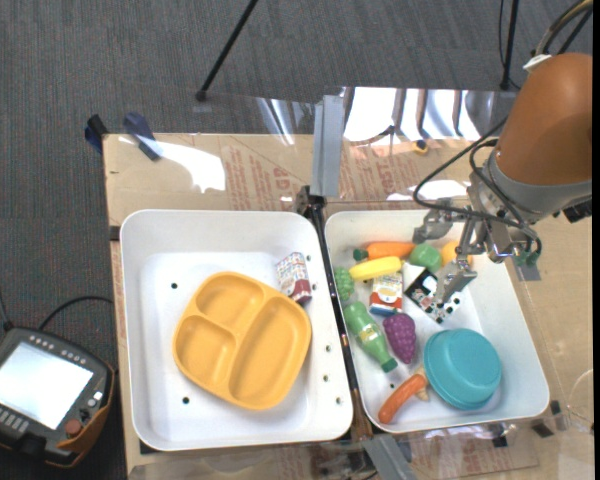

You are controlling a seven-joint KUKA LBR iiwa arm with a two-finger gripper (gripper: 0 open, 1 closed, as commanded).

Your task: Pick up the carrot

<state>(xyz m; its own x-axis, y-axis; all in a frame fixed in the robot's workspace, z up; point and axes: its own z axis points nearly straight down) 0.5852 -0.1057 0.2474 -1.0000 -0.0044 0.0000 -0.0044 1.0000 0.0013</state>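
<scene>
The carrot (390, 250) is orange with a green top and lies at the back of the right bin (525, 363), just behind a yellow banana (375, 267). My gripper (454, 286) hangs over the right bin's middle back, to the right of the carrot and about a hand's width from it. It is above a small black and white item (426, 290). The carrot lies free, with nothing touching it from above.
The right bin also holds a green bottle (366, 330), purple grapes (401, 336), a teal bowl (463, 367), an orange-red sausage (402, 398) and a small carton (386, 292). The left bin (150, 258) holds a yellow divided plate (242, 340) and a small can (294, 275).
</scene>
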